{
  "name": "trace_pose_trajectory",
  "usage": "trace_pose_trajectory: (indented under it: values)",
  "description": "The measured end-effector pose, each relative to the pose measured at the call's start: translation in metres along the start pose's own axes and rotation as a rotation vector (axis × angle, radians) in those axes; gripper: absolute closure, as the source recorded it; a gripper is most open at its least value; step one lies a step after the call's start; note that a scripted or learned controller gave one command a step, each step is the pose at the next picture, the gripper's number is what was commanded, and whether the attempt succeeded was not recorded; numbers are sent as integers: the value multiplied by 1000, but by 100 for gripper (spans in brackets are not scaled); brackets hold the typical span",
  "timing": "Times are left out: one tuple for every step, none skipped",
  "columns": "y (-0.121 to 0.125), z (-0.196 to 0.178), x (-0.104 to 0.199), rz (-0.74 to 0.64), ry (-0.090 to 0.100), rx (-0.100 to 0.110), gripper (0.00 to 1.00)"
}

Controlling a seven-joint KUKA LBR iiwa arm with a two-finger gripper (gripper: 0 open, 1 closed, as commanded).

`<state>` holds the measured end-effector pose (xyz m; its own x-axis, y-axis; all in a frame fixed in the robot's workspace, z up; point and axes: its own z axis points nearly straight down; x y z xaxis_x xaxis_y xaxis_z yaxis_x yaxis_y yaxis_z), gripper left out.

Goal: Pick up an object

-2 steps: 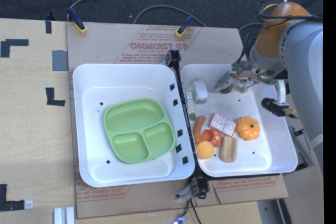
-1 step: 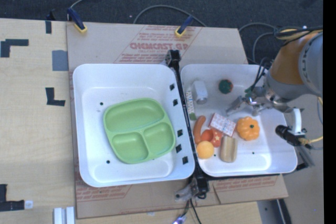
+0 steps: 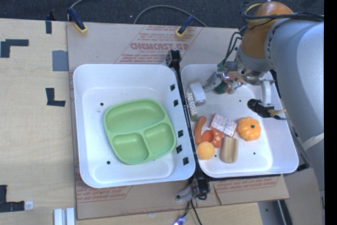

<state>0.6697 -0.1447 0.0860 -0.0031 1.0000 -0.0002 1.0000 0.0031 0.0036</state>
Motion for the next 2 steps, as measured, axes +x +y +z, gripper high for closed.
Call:
trace_pose_trajectory:
  values:
    - [-1,-9,-1,-1,-2,6,100]
    - [-1,-10,-1,-1,-3,3,0]
